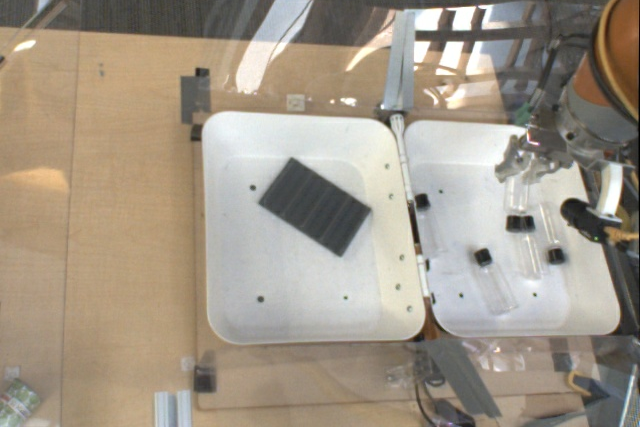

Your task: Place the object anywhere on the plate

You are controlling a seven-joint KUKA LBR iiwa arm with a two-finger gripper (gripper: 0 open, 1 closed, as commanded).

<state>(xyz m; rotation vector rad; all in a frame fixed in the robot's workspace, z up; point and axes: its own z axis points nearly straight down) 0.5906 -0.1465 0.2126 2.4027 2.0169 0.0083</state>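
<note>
A dark grey ribbed plate (315, 205) lies tilted in the left bin (230, 305), a little above that bin's middle. Several clear vials with black caps lie in the right bin (455, 145): one (517, 207) just below the gripper, one (552, 237) to its right, and one (497, 283) nearer the front. My gripper (523, 167) hangs over the upper right part of the right bin, right above the top end of the nearest vial. Whether it touches that vial is unclear.
A small black piece (421, 202) sits at the right bin's left edge, by the divider between the bins. A metal post (398, 65) rises behind the divider. The arm's orange band (620, 45) enters from the right.
</note>
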